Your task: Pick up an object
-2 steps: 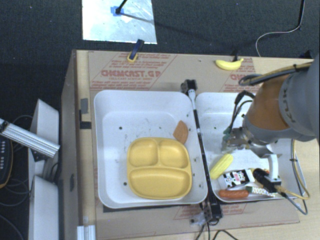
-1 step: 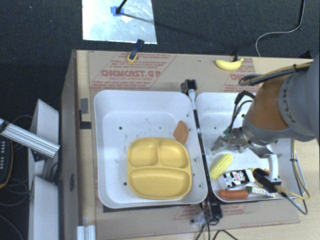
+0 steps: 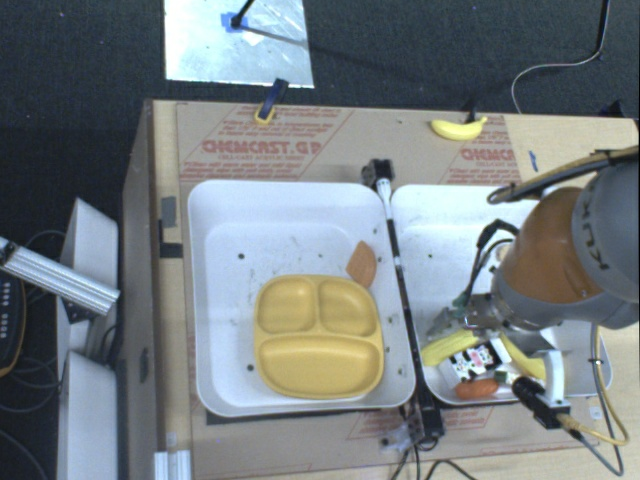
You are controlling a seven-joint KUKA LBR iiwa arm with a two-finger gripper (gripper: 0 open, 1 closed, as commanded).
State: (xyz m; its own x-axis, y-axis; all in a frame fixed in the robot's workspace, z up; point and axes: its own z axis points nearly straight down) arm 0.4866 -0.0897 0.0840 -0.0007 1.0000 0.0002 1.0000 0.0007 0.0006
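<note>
In the right-hand shallow white bin [image 3: 440, 218], at its near end, the grey arm with the orange band [image 3: 560, 258] is reaching down from the right side of the view, and its bulk is covering most of the gripper [image 3: 478, 340]. Whether the fingers are standing wide or narrow cannot be told, since the wrist is hiding them, and no object is showing between them. Directly beneath the wrist a small cluster of objects is lying on the bin floor: a yellow banana-shaped piece [image 3: 447, 348] is pointing toward the divider, a white block with dark and red markings [image 3: 472, 360] is lying just beside it, a red-orange rounded item [image 3: 477, 390] is resting against the near wall, and a second yellow piece [image 3: 528, 365] is lying to the right of the block. The exact contacts among these are too small to resolve. In the left-hand shallow white bin [image 3: 225, 218] a yellow plastic plate with three compartments [image 3: 318, 335] is sitting toward the near right corner, and a flat orange-brown oval object [image 3: 362, 264] is leaning just beyond the plate's far right edge, near the black divider strip [image 3: 397, 268] running between the two bins. Beyond the bins, on the brown printed cardboard sheet [image 3: 300, 143], a small yellow banana-shaped toy [image 3: 458, 127] is lying well apart from everything else.
</note>
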